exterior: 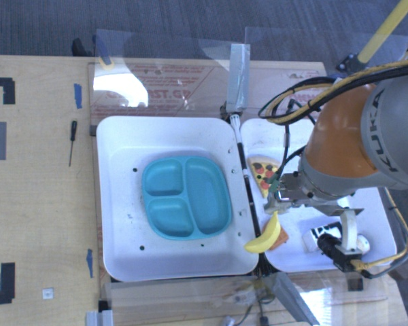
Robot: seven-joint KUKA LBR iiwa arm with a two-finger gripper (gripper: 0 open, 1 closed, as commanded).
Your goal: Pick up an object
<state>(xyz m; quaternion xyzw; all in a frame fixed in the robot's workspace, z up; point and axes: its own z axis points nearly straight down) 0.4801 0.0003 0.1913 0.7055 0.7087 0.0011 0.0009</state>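
One arm [340, 141] bent low over right bin [384, 212] — tool [280, 197] just beside banana [265, 238]; grip undeterminable.

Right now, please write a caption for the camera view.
KUKA arm over the right bin beside a banana and pizza slice; teal divided plate in the left bin.

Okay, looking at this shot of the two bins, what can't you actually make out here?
All in the camera view:
- Right bin: most of its floor is covered by the arm.
- Pizza slice: its right side is hidden under the gripper.
- Banana: its upper end runs under the gripper, so contact cannot be judged.
- Small pale item on the bench: too small to identify.
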